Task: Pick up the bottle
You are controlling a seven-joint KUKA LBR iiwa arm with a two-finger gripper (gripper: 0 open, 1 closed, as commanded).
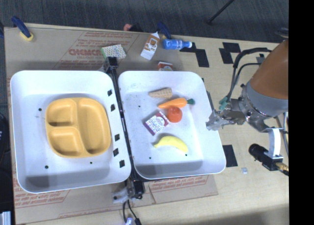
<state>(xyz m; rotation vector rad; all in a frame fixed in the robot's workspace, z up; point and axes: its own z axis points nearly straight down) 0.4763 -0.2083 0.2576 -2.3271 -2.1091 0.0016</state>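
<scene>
We see a glossy blue bottle [176,44] lying beyond the right bin [211,140]; we cannot tell the gripper's [215,121] jaw state.

Two shallow white bins [29,84] [208,135] are counted, one yellow divided plastic tray [77,126], one yellow banana [170,143], one orange carrot [172,103], and one blue bottle [174,44].

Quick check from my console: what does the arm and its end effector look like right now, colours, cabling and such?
The grey KUKA arm carries a broad orange band above its wrist. Thin black cables loop up from the wrist area. The end effector is a small pale grey metallic piece at the arm's tip, with a small teal spot just above it. I cannot make out its details.
</scene>
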